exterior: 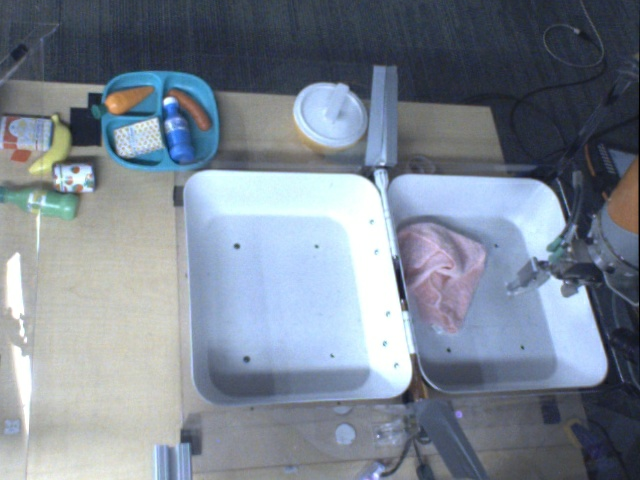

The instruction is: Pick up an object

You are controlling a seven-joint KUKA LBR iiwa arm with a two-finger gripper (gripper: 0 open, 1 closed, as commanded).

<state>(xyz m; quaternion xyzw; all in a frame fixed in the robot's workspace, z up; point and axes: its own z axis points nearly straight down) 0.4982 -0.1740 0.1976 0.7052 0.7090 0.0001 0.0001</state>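
Note:
A crumpled pink cloth [440,273] lies in the right white bin [500,363], against its left wall. My gripper [537,265] hangs over the right side of the same bin, a short way to the right of the cloth and not touching it. It is open, with nothing between its fingers. The arm's grey wrist and orange band enter from the right edge.
The left white bin [290,368] sits beside the right one. Behind the bins stand a white lidded cup [331,115] and a blue divided tray [160,118] of toy food. Small toy items [45,168] lie at the bench's far left. Cables trail at the right.

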